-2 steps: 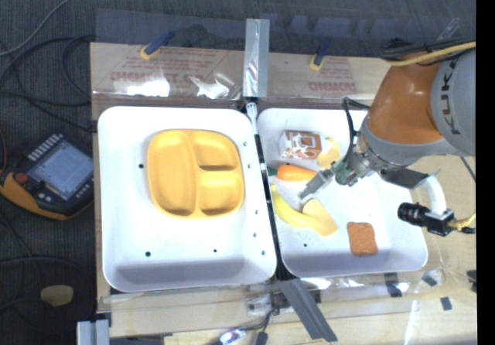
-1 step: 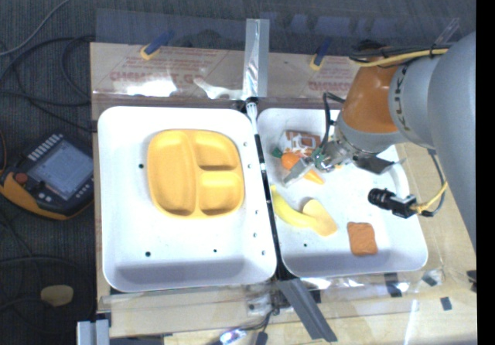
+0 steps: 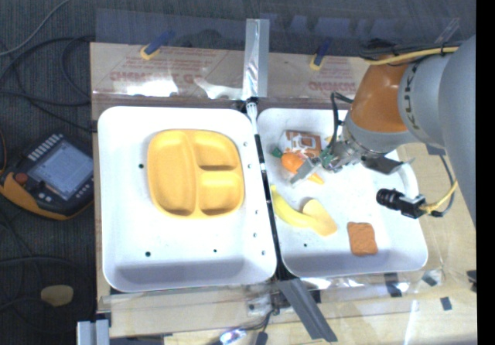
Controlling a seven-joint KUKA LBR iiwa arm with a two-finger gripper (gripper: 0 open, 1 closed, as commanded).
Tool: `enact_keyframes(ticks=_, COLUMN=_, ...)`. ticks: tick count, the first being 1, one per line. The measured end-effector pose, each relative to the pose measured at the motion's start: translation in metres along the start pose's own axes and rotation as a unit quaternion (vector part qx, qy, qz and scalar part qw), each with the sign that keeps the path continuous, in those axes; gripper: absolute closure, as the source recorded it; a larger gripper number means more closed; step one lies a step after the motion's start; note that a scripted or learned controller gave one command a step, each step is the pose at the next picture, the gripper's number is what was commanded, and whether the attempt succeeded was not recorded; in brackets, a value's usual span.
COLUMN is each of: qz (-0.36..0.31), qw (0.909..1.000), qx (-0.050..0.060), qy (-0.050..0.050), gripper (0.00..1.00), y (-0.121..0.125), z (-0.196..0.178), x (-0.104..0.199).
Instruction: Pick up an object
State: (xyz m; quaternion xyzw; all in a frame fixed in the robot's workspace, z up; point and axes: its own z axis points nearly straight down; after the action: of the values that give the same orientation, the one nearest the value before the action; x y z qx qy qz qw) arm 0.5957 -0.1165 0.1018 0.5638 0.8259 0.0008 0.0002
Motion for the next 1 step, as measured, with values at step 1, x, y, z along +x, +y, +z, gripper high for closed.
enact_keyframes(ticks=1, qz=0.002, qw=1.0000, qx=-0.001, qy=0.001, gripper=1.00, y=0.0002, z=-0.0078, x=0.0004)
